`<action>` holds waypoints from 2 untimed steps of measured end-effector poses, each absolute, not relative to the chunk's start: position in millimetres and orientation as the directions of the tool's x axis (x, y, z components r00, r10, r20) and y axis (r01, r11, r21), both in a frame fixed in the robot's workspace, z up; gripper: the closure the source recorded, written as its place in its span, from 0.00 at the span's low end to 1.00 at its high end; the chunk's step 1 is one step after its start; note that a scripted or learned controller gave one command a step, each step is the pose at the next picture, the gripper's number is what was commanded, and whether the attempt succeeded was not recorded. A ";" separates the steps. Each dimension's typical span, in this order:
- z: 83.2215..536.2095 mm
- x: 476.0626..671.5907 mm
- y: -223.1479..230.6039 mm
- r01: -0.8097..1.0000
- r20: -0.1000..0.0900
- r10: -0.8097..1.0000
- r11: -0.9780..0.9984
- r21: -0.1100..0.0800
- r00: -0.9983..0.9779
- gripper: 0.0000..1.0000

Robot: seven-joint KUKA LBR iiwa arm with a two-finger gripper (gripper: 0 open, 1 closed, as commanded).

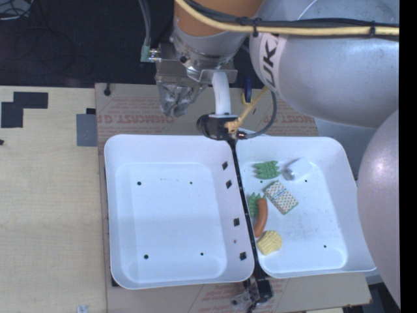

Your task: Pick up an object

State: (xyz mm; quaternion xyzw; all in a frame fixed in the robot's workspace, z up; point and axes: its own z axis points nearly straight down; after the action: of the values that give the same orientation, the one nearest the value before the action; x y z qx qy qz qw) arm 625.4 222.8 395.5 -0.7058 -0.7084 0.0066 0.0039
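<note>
My gripper point(176, 104) hangs above the cardboard behind the left bin point(117, 207), near its back edge. Its fingers are drawn together to a point, shut, with nothing between them. The objects lie in the right bin point(339, 240), well to the gripper's right and nearer the front: a green leafy piece point(265, 169), a small grey piece point(288, 172), a patterned little box point(281, 197), an orange carrot point(261, 218) with a green top, and a yellow corn piece point(269, 242).
All the objects crowd the left half of the right bin, close to the black divider point(236, 201) between the bins. The arm's large grey body point(326, 51) covers the upper right. A pale bench top point(45, 207) lies to the left.
</note>
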 end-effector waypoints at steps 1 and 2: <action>490.8 577.5 231.8 1.000 0.003 1.000 0.004 0.005 -0.004 1.00; 540.1 497.8 205.2 1.000 0.002 1.000 0.002 0.003 -0.002 1.00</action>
State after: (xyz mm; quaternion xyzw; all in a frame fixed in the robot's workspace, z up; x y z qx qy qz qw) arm 497.8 205.2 540.1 -0.7064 -0.7078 -0.0018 -0.0002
